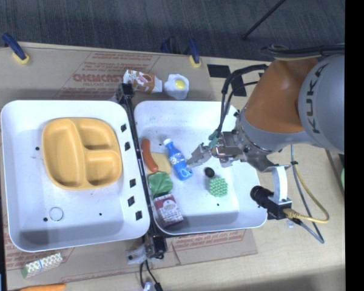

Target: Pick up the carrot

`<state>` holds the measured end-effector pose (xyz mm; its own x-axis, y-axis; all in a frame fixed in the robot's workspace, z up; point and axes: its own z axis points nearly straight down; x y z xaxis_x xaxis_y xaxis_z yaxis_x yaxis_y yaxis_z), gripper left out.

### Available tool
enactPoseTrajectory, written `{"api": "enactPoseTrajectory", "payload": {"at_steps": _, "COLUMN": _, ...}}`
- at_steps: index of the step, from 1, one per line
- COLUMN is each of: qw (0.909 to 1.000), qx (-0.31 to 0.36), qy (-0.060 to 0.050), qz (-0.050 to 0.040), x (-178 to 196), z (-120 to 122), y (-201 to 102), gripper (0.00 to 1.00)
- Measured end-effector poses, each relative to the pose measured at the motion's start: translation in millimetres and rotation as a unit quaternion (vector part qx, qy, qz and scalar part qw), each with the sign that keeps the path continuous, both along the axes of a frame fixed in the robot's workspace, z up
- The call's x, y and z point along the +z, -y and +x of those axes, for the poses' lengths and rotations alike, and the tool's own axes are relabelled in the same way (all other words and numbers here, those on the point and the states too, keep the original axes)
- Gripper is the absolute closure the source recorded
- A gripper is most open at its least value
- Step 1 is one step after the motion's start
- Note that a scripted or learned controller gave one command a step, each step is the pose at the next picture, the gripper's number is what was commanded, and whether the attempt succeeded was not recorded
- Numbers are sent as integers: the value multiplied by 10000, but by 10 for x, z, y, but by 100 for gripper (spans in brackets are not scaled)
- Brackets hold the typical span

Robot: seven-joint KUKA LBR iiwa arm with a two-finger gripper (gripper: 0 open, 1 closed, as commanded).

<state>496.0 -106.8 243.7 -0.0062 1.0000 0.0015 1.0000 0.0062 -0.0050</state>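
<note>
The carrot (pixel 148 155), a short orange-red stick, lies along the left wall of the right bin (pixel 242 217). Just right of it is a small blue bottle (pixel 177 161) with a white cap. My gripper (pixel 197 156) hangs over the middle of the right bin, pointing left, with its tip close to the bottle's right side and about a bottle's width from the carrot. Nothing shows in its grasp.
The right bin also holds a green leafy piece (pixel 159 182), a red box (pixel 168 210), a bumpy green ball (pixel 218 187) and a small black item (pixel 210 173). A yellow divided tray (pixel 82 151) sits in the left bin (pixel 24 223). A small carton (pixel 139 80) and a white-yellow item (pixel 177 86) lie behind the bins.
</note>
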Motion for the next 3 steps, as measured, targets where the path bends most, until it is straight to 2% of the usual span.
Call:
{"api": "enactPoseTrajectory", "payload": {"at_steps": 1, "qw": 9999, "qx": 157, "qy": -2, "qz": -6, "x": -527, "z": 189, "y": -752, "gripper": 0}}
{"api": "enactPoseTrajectory", "payload": {"at_steps": 2, "qw": 9999, "qx": 117, "qy": 7, "qz": -5, "x": -524, "z": 744, "y": -582, "gripper": 0}}
{"api": "enactPoseTrajectory", "payload": {"at_steps": 3, "qw": 9989, "qx": -459, "qy": -9, "qz": -7, "x": -526, "z": 564, "y": -802, "gripper": 0}}
